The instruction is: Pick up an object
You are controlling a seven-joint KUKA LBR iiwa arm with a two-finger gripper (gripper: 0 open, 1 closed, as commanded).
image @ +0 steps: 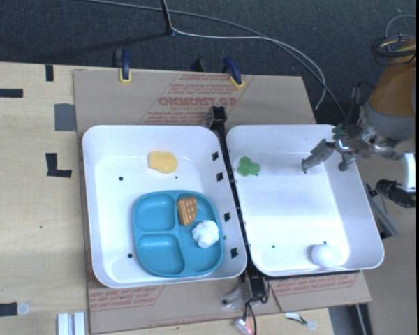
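Starting at the lower edge of the frame, a white ball [326, 255] sits in the lower right corner of the right bin [293, 208], and a blue divided tray [174, 234] fills the lower part of the left bin [101, 187]. On that tray a tan waffle-like piece [187, 210] lies in the upper right compartment, with a white crumpled lump [205, 234] just below it on the divider. Higher up, a yellow piece [163, 162] rests on the left bin's floor, and a small green object [248, 166] lies in the upper left of the right bin. At the right of the frame the gripper [325, 157] hangs over the right bin's upper right area, fingers spread apart with nothing between them. This looks like the approach step: nothing is grasped yet. The green object, well to the gripper's left, seems the likeliest target; the next move calls for travelling left, descending over it, then closing.
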